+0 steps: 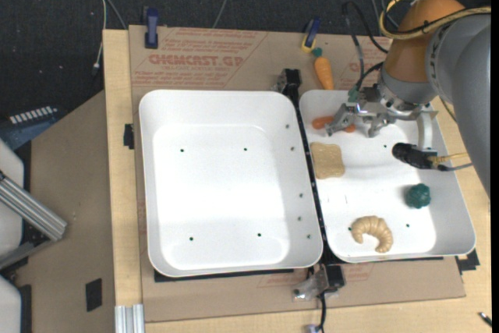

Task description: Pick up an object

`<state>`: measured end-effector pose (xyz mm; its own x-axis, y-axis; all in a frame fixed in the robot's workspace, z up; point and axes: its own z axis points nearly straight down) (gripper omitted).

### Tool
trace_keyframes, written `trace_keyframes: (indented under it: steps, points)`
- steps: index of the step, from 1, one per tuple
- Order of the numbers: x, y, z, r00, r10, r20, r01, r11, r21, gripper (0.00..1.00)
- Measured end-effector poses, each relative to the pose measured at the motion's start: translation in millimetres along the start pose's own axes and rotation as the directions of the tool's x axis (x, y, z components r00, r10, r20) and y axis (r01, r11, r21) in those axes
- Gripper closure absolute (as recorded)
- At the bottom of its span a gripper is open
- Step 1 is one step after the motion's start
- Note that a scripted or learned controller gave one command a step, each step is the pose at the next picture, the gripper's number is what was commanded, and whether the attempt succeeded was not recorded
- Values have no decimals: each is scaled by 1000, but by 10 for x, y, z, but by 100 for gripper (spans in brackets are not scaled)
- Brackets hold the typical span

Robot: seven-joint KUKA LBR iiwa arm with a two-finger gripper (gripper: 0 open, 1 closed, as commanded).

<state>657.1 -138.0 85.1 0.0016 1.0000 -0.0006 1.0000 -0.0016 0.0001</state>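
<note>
My gripper (pixel 352 119) is low over the far left corner of the right bin (pixel 448 234). A small orange-red piece (pixel 321 122) lies right beside the gripper's left side, and whether they touch I cannot tell. A tan slice of toast (pixel 327 160) lies just in front of it, against the bin's left wall. A croissant (pixel 373 233) rests near the front of the same bin. A dark green ball (pixel 419 196) sits toward its right side.
The left bin (pixel 156 168) stands alongside, sharing a narrow gap with the right one. An orange carrot (pixel 323 72) lies on the cardboard behind the right bin. Blue clamps (pixel 150 26) hold the board's far edge.
</note>
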Motion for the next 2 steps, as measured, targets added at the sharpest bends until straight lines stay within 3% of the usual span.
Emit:
trace_keyframes:
  steps: [1, 2]
  points:
    - [128, 66, 7, 1000, -1, 1, 1, 1000, 3, 0]
    - [83, -51, -1150, 997, -76, 2, 76, 997, -11, 0]
